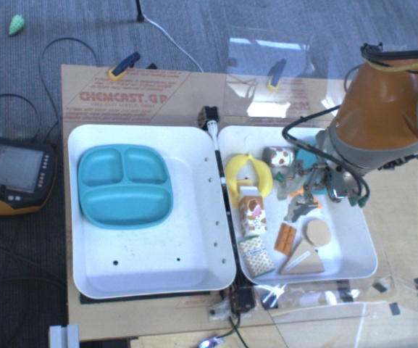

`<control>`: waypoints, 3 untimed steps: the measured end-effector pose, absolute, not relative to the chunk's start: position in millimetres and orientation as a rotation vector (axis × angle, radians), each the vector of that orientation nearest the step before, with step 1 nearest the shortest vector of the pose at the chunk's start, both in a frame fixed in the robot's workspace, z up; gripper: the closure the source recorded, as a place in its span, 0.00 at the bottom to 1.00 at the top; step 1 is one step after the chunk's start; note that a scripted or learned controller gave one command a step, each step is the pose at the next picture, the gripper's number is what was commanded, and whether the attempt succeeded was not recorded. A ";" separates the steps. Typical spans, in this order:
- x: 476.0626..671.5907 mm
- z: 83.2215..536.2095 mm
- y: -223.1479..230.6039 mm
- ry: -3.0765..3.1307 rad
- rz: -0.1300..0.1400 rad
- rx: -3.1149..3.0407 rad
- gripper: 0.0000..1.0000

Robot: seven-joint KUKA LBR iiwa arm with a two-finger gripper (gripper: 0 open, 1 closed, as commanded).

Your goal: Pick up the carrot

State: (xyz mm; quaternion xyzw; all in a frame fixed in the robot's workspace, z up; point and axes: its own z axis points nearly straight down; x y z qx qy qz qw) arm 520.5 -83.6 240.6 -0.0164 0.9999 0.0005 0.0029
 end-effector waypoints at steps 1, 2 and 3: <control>521.2 249.4 -85.4 3.134 -0.003 -0.046 1.00; 522.3 258.8 -85.2 3.131 -0.006 -0.046 1.00; 525.4 166.0 -105.8 3.080 0.003 -0.639 1.00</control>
